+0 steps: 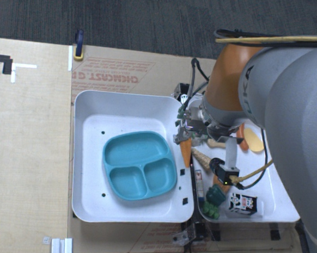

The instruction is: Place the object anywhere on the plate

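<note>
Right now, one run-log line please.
arm: over right bin | gripper: near carrot, grasp unclear | blue plate: left bin, no object

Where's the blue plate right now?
The plate lies in the left bin, near its middle, left of the gripper.

Two shallow white bins sit side by side on a cardboard sheet [113, 73] w/ mirrored red printing. Left bin [84, 161] is square w/ rounded corners; right bin [283, 207] is mostly hidden, its near-right corner showing. In the right bin: an ice-cream cone toy [200, 159] lying tilted, a dark green broccoli-like toy [214, 201] near the front edge, a small black-and-white carton [243, 203] just beside it, and an orange-and-yellow rounded item [251, 140] farther back. Pale wooden bench [22, 151] to the left carries black brackets [0, 64]. A blue-and-yellow clamp [78, 45] sits at the cardboard's far edge. Dark carpet [129, 17] beyond.
</note>
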### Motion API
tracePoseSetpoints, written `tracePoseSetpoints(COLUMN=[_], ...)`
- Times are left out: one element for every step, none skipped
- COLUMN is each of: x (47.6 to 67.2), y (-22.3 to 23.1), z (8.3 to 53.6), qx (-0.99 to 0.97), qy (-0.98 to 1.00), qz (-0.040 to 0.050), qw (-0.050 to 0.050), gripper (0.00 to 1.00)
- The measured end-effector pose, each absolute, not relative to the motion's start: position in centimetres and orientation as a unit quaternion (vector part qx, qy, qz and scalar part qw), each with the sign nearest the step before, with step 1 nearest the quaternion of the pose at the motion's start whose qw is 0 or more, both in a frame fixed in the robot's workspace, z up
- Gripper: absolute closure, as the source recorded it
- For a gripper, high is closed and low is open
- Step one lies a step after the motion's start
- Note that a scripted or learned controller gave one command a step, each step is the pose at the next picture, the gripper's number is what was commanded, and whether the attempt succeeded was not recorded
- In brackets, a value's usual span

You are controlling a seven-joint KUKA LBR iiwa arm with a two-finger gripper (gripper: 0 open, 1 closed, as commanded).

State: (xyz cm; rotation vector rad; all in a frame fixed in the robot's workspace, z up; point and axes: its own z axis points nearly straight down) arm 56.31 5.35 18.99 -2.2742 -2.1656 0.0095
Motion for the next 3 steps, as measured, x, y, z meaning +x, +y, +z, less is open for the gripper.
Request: tracePoseSetpoints(x=[56.3, 56.3, 53.7], y=[5.3, 5.3, 12.8], z=[19.0, 19.8, 22.0], qx=[-0.723, -0.721, -0.699], qy=[-0.69, -0.692, -0.715], qz=[0.0033, 0.0056, 0.0024], qw=[0.0, 0.0, 0.001], gripper=[0.0, 1.0, 1.0])
